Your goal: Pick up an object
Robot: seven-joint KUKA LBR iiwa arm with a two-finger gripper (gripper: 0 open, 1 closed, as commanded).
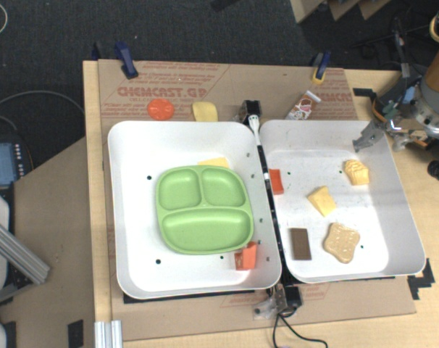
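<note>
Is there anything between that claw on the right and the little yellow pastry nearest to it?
Nothing visible. The gripper hangs over the right bin's upper right corner, and the pastry lies just below and left of it, with bare white bin floor between. The cheese wedge, the cookie and the brown block lie farther away.

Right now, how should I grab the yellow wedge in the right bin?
Take the yellow wedge from straight above, fingers across its narrower sides. It lies flat in open floor of the right bin, apart from its neighbours. The gripper sits near the bin's far right corner.
</note>
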